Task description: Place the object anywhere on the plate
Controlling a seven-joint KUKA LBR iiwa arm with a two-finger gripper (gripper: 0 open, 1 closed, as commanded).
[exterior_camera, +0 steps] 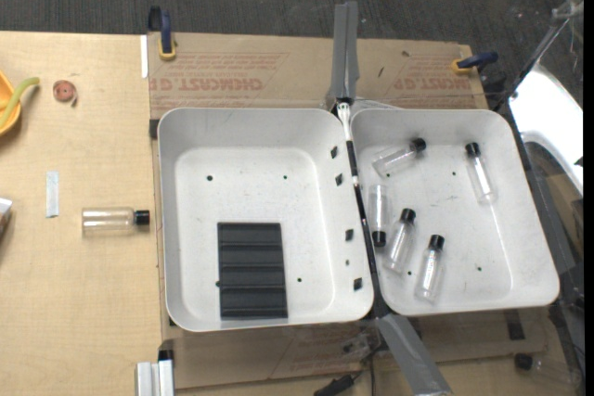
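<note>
A black ribbed plate (251, 270) lies flat in the front part of the left white bin (186, 144). Several clear vials with black caps lie scattered in the right white bin (501, 130). One vial (397, 159) rests near the back, one (479, 173) at the back right. Another vial (378, 210) lies against the left wall. Two more vials (400, 242) (429, 268) lie side by side in the middle front.
A loose clear vial (109, 218) lies on the wooden bench left of the bins. A yellow object (9, 102), a small pink disc (63, 90) and a white strip (52, 195) sit further left. Clamps (160, 31) (473, 62) hold the cardboard behind the bins.
</note>
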